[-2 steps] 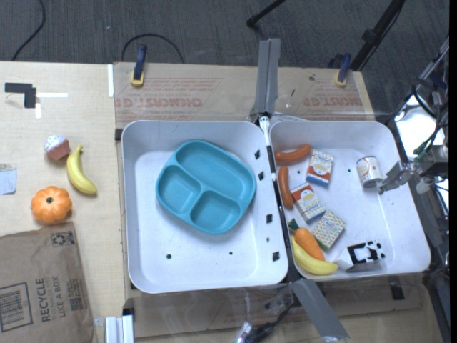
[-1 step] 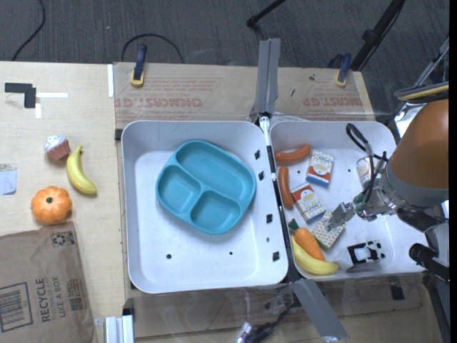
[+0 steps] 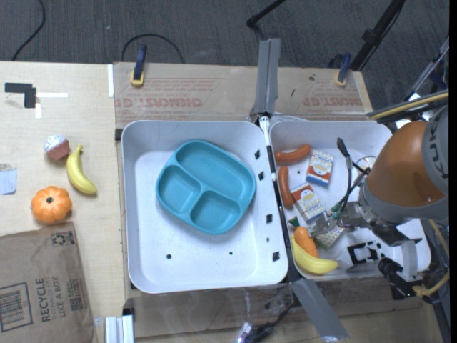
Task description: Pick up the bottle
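**Gripper's hold unreadable low in the right bin**

Spread or pressed together, it cannot be told: the gripper [image 3: 333,224] is a small tangle of grey metal and cables low in the right bin [image 3: 371,126], and the arm's [image 3: 403,166] big orange band hides what lies behind it. A pale checkered scrap [image 3: 328,237] sits just under the tip, touching or nearly so. Whether anything is pinched cannot be made out.

The bottle cannot be picked out with certainty. A white thing with black marks [image 3: 365,252] lies in the bin's near right part, partly under the arm; it may be the bottle or part of the rig, and its outline is too broken to say.

Clearer in the same bin are two sausages [image 3: 293,153] along the left wall, two small cartons [image 3: 320,168] beside them, and a carrot [image 3: 305,239] resting on a banana [image 3: 315,264] at the near left corner, just beside the gripper.

The left bin [image 3: 143,263] holds a blue divided plate [image 3: 206,186]. On the bench [image 3: 71,98] to the left, well apart, lie a second banana [image 3: 80,172], a small pumpkin [image 3: 51,204], a cupcake [image 3: 56,147] and a paper bag [image 3: 36,284] cut off by the frame.
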